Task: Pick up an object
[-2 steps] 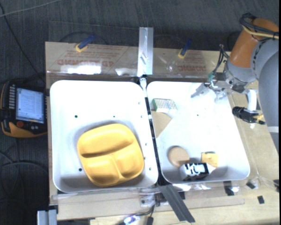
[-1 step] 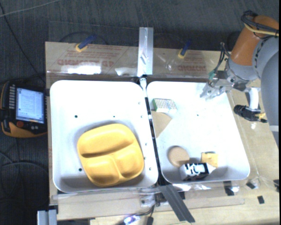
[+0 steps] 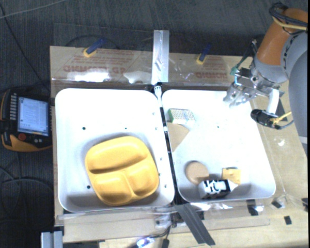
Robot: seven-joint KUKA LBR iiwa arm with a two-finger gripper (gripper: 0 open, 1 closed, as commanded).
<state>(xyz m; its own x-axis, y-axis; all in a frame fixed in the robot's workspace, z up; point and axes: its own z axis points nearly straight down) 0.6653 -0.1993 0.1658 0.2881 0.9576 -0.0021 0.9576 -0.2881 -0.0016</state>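
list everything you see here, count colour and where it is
bins: 2, white, side by side on the bench
tray: 1, yellow, with compartments, in the left bin
small box: 1, green and white, far left corner of the right bin
cardboard piece: 1, tan, right bin beside the divider
round disc: 1, tan, near side of the right bin
black and white object: 1, near edge of the right bin
small block: 1, yellow, next to the black and white object
handheld screen: 1, orange and black, on the floor left of the bench
arm: 1, grey with orange band, at the right
hand: 1, metal, over the right bin's far right corner
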